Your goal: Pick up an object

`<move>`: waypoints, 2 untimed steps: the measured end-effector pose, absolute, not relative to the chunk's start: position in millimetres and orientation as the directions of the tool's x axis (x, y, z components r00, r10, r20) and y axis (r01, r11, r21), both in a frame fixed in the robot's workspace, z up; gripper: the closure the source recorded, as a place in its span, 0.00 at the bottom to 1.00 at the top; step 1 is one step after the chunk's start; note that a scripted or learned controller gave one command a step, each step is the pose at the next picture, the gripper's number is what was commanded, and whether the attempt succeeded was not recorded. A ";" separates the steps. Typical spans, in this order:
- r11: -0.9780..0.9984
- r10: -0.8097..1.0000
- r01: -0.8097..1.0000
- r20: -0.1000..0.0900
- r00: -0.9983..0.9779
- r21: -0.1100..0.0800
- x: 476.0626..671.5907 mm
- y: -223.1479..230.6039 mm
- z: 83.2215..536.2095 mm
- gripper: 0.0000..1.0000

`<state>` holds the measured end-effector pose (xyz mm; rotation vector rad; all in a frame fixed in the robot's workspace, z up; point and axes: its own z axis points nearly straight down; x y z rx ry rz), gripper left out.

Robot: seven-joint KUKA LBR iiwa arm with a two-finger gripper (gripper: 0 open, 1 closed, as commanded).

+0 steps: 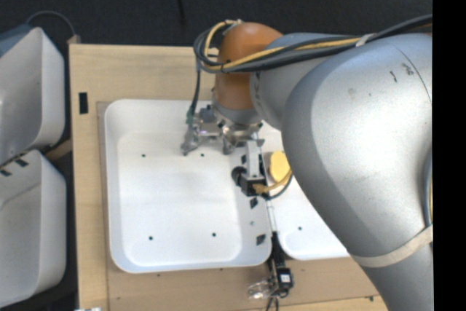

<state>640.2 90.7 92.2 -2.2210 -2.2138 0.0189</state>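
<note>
We count two shallow white plastic bins: left one [175, 229], right one [313, 240]. One flat yellow rounded object [279, 166] lies in the right bin, beside the divide, its long axis unclear. Metal two-finger gripper [207, 138] over the left bin; spread undeterminable.

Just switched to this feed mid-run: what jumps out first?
The big grey arm fills the right side, covering most of the right bin. Its orange band sits above the gripper, which is low over the left bin near its far edge. A yellow object peeks out beside the arm.
</note>
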 end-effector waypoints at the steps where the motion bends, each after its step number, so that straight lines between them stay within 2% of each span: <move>1: 0.003 1.000 1.000 0.001 -0.003 0.010 693.1 111.5 190.3 0.00; 2: 0.004 1.000 1.000 0.000 -0.004 -0.001 689.7 148.9 204.5 0.00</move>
